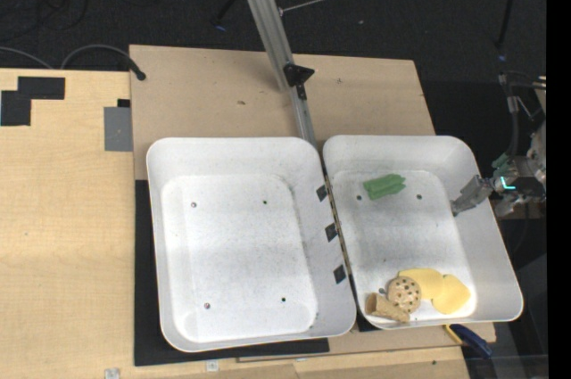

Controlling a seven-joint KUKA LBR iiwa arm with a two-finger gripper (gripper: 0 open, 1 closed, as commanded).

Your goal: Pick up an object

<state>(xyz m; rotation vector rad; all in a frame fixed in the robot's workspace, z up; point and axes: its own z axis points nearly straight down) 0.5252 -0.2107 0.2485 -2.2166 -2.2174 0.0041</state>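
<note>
Where the tool (470,194) overhangs the right bin's rim (489,217), green block (384,186) apart.

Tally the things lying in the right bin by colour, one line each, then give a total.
Green: 1, the green block near the far end of the right bin.
Yellow: 2, the overlapping yellow discs at the near end.
Tan or brown: 2, the spotted cookie and the tan wedge touching it.
Total: 5
</note>
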